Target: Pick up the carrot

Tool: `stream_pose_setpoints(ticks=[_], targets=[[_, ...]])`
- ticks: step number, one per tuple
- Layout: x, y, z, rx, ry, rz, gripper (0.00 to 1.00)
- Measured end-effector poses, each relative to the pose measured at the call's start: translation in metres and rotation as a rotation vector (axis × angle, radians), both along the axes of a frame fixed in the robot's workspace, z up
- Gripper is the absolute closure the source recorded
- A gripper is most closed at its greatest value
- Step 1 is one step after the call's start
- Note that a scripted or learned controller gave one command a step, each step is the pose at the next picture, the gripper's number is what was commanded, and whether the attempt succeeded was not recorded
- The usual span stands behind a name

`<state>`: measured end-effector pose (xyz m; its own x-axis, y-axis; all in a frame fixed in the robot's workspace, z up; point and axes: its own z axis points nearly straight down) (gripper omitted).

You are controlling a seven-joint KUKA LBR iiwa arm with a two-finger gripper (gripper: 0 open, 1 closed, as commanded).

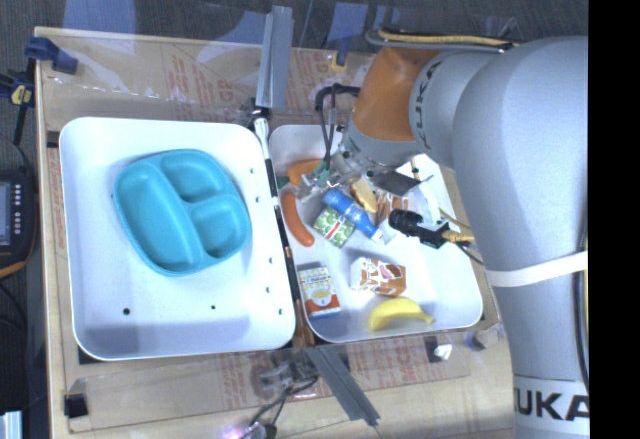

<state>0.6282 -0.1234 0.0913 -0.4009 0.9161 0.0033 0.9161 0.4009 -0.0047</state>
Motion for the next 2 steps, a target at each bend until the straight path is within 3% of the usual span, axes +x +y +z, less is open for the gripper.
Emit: stream_pose_setpoints(ticks=[1, 2], targets=[[0.001, -0.008, 0.004, -0.011, -0.011, -0.008, 0.00], [-0.015, 0.010, 0.008, -0.014, -0.019, -0.004, 0.00]])
